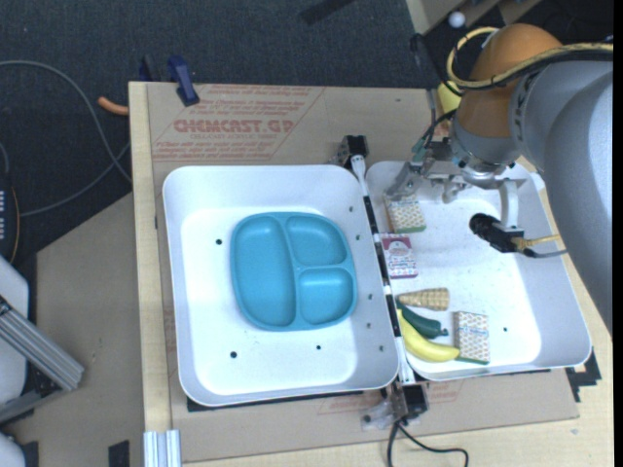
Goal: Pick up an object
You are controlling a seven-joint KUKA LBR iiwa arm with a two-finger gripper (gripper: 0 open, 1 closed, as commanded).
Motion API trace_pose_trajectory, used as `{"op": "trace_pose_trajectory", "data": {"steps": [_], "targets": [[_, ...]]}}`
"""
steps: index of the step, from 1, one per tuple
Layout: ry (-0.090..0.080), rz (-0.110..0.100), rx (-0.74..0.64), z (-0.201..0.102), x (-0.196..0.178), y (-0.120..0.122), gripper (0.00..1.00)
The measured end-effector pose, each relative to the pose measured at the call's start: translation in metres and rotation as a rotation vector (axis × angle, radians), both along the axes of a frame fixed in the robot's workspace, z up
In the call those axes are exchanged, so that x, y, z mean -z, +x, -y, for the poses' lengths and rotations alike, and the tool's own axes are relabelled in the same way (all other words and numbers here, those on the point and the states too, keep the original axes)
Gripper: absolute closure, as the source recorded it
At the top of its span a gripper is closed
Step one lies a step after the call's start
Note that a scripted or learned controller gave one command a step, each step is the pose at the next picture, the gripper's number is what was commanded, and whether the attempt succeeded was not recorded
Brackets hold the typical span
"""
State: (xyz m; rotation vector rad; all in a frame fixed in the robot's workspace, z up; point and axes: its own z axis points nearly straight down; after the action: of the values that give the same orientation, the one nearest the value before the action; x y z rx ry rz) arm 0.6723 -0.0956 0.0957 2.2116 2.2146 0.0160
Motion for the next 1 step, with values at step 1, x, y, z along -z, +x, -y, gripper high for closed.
{"op": "trace_pose_trajectory", "data": {"steps": [1], "targets": [[-0.003,0.001,0.001,-0.0014,0.0,-0.0001,0.0]]}}
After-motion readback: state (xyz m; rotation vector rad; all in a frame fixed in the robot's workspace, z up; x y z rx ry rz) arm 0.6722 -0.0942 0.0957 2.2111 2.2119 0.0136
